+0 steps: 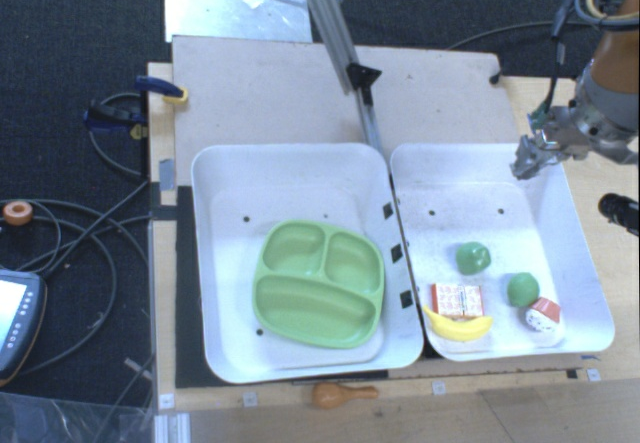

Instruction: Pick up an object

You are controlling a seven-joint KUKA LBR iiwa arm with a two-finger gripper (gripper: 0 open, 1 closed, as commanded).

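The gripper hangs over the far right corner of the right bin with nothing between its fingers; whether they are spread I cannot tell. The step looks like the approach. Candidates lie well nearer the camera: a green ball, another green piece, a banana. Next it must travel forward, descend and close.

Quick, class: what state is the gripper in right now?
Gripper: state cannot be told; it sits over the right bin's upper right corner, apart from the objects.
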